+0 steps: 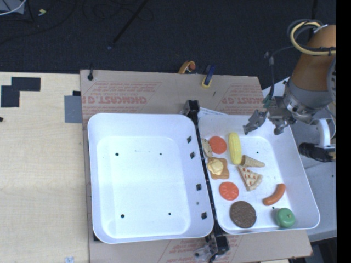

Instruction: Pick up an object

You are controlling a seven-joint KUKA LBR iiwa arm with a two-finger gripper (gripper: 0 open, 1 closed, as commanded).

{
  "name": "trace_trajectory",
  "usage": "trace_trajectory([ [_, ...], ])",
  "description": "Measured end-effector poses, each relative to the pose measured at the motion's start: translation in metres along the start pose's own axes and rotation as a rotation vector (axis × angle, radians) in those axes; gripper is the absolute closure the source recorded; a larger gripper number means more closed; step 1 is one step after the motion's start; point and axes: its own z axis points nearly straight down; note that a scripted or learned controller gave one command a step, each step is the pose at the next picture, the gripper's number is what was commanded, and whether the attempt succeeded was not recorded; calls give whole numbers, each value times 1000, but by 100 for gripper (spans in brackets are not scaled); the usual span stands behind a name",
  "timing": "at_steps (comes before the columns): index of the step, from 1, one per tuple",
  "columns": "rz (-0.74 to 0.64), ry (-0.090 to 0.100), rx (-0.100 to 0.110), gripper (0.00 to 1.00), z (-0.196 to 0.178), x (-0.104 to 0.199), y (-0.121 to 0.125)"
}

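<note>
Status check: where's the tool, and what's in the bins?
Tool open, holding nothing, over right bin's far rim. Toy food lies untouched in that bin: corn cob, sausage, green apple, burger patty. Nothing blocking the drop.

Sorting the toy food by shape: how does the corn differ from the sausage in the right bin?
The corn is yellow; the sausage is orange-red. The corn lies near the bin's far end, roughly lengthwise; the sausage lies nearer the front, slanted and slightly curved. The corn looks thicker. Both are elongated pieces lying flat in the right bin.
</note>
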Motion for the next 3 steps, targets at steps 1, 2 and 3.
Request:
trace_trajectory([
  [1, 0, 0, -3, 0, 125, 22, 18],
  [2, 2, 3, 0, 100, 114, 22, 18],
  [3, 2, 1, 5, 100, 26, 90, 16],
])
